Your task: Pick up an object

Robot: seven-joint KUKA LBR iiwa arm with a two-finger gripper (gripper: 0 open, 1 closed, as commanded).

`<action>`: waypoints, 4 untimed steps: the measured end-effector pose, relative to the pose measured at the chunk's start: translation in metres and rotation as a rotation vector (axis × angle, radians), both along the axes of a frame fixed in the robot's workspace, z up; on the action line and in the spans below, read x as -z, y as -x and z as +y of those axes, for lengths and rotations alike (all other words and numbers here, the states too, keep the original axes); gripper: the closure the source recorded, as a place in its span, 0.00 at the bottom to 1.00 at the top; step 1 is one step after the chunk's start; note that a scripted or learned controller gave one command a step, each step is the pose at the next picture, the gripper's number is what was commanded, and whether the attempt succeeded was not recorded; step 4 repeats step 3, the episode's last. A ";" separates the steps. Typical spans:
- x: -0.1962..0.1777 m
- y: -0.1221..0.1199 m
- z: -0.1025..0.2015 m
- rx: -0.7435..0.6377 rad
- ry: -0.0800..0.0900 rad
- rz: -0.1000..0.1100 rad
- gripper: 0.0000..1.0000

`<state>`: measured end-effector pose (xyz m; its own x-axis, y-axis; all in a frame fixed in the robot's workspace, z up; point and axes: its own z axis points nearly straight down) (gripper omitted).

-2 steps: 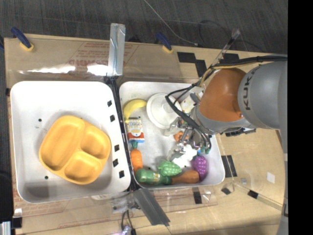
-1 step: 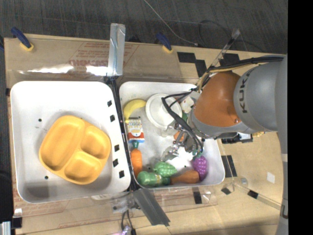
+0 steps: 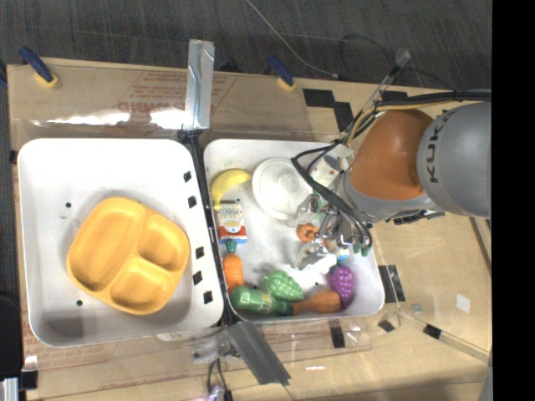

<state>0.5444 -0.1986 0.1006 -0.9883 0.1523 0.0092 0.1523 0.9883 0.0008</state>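
From my feed, the arm (image 3: pixel 435 161) comes in from the right at a slant, its smooth grey housing and the glossy orange band hanging over the right rim of the right bin (image 3: pixel 251 153). Black cables loop off the wrist toward the bin's upper right corner. Below the wrist the gripper (image 3: pixel 322 245) points down into the right half of that bin. Its metal parts blur into the clutter there, so I cannot tell whether it is open, closed or gripping anything.

The things to pick from all lie in the right bin. A round white lid-like disc (image 3: pixel 280 186) with a raised ring sits near the top, and just left of it is a curved yellow banana (image 3: pixel 227 182) with a plastic sheen. Below the banana lies a small packet (image 3: pixel 231 222) printed in red and white, then a stubby orange carrot (image 3: pixel 233 270). Along the bottom wall I see a green vegetable (image 3: pixel 251 301), a knobbly bunch of green grapes (image 3: pixel 286 286), a long orange-brown piece (image 3: pixel 318 303), and knobbly purple grapes (image 3: pixel 342 282) just below the gripper. A small orange item (image 3: pixel 308 232) sits right beside the gripper; I cannot make out its shape.

The left bin (image 3: pixel 42 182) holds a yellow tray (image 3: pixel 125 253), moulded plastic with rounded corners and three shallow compartments, lying tilted across the middle. Both bins are smooth white, on a brown table (image 3: pixel 435 303) marked with black tape squares.
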 end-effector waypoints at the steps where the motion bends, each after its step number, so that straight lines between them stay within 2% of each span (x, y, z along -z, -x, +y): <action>1: 0.008 0.009 0.015 0.011 0.002 -0.010 0.00; 2: -0.003 0.007 0.016 0.005 0.003 -0.014 1.00; 3: -0.168 0.013 -0.003 -0.131 0.010 -0.024 1.00; 4: -0.168 0.013 -0.003 -0.131 0.010 -0.024 1.00</action>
